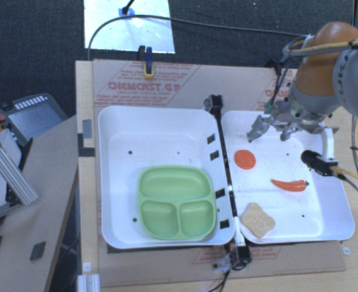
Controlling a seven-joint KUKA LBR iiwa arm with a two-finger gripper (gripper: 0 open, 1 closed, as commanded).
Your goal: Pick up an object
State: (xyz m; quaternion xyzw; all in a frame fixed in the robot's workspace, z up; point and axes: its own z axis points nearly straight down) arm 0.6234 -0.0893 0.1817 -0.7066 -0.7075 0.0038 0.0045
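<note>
In the right bin [330, 221] lie an orange-red round slice [245, 159], a red chili pepper [290, 185] and a tan slice of bread [257, 220]. My gripper [271, 130] hangs over the far part of that bin, up and to the right of the round slice. Its two fingers stand spread apart with nothing between them. The chili lies in the middle of the bin, nearer than the gripper. The bread rests by the bin's near left corner.
The left bin [118, 132] holds a green divided plate [177, 202] in its near right part. A black divider [222, 163] with clips runs between the bins. A grey device [30, 120] and a metal rail [8, 169] sit off the bench at the left.
</note>
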